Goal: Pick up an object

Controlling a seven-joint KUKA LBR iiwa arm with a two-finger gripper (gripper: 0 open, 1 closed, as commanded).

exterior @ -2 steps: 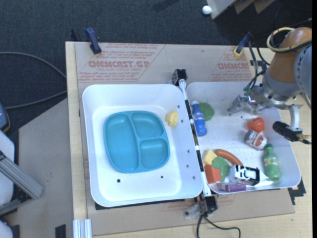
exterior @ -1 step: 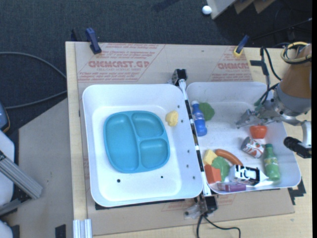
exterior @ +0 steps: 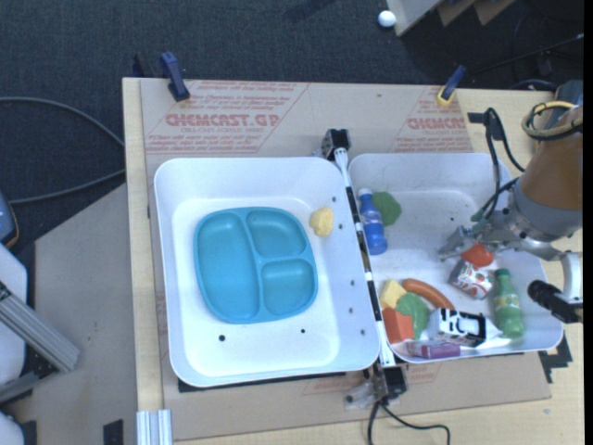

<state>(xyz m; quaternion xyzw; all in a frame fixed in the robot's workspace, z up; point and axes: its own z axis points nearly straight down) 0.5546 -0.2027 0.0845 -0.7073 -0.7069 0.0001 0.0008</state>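
We found the two-finger gripper [exterior: 471, 245] low in the right white bin [exterior: 417, 170], at its right side, its tips just above a small red-and-white carton-like package [exterior: 473, 276]. Whether the claw was released or clenched we could not tell; nothing showed between its tips, so we judged it held nothing.

The package lay tilted, with a green plastic bottle [exterior: 506, 302] touching or just beside it on the right and an orange sausage-shaped toy [exterior: 428, 292] near on the left. To pick well, we judged the claw should straddle the package across its narrower sides, centred, and descend straight so as not to nudge the bottle.

A blue bottle [exterior: 372, 223] lay well apart by the bin's left wall. In the left white bin [exterior: 185, 193] sat a blue divided plastic tray [exterior: 258, 263] and a small yellow lump [exterior: 321, 221].
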